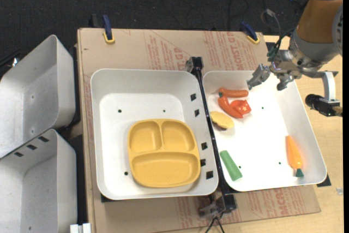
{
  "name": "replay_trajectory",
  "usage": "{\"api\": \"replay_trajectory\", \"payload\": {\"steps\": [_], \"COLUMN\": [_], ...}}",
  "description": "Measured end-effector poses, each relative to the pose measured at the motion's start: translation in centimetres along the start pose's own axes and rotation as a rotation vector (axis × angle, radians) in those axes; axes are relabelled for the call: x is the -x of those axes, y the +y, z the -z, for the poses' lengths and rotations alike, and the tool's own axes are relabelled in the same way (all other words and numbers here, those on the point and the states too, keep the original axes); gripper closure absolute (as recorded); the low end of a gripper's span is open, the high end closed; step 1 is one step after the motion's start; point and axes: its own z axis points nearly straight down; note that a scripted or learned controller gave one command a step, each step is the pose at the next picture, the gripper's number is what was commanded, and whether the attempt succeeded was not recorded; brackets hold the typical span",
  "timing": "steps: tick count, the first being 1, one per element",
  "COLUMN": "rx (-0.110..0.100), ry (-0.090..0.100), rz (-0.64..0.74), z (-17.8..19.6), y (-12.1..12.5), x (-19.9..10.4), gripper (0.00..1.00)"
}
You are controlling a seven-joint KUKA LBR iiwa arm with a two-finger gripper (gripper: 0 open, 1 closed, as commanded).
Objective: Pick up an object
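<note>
The right bin (pixel 272 133) holds several toy foods. A red pepper (pixel 236 108) lies at its upper left, with a red-orange sausage (pixel 233 93) just behind it and a pale yellow piece (pixel 222 120) in front. A green stick (pixel 230 165) lies near the bin's lower left, and an orange carrot (pixel 294 154) near its right wall. My gripper (pixel 270 80) hangs over the bin's far edge, up and to the right of the sausage. Its fingers are spread and open, with nothing between them.
The left bin (pixel 109 95) holds a yellow divided plate (pixel 163 153). A black divider (pixel 204 117) runs between the bins. Two grey-white tubs (pixel 32 117) stand off the bench at the left. Blue clamps (pixel 108 30) hold the bench's far edge.
</note>
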Motion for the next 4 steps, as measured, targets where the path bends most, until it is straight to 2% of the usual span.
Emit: {"api": "replay_trajectory", "payload": {"steps": [2, 3, 4], "rx": [-0.003, -0.001, 0.002], "ry": [0.001, 0.0, -0.001], "rz": [0.003, 0.003, 0.004], "z": [-10.8, -13.6, -12.4], "y": [1.7, 1.7, 1.8], "x": [-0.2, -0.3, -0.3], "gripper": [0.0, 0.0, 1.0]}}
